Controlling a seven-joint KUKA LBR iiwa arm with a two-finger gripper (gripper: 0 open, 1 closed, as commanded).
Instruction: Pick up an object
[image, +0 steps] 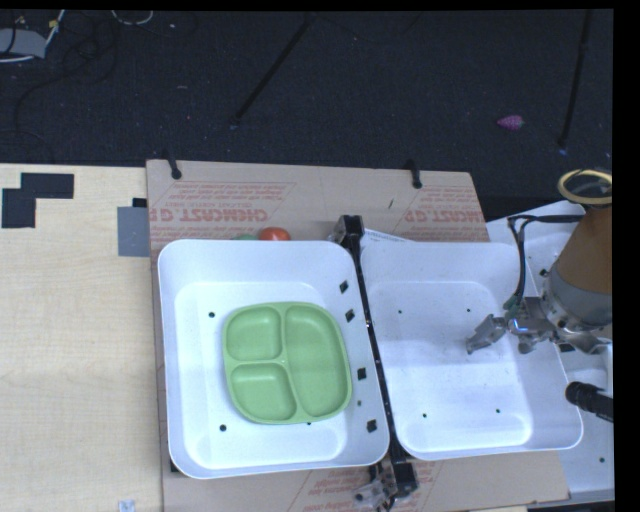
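Note:
A light green divided plate lies flat in the middle of the left white bin. My gripper hangs over the right side of the right white bin, far to the right of the plate. Its fingers stand spread apart and open, with nothing between them. The grey arm with its orange band comes in from the right edge.
A small red object and a bit of green lie on the cardboard just behind the left bin's far rim. A black divider rail runs between the two bins. Cables hang by the wrist.

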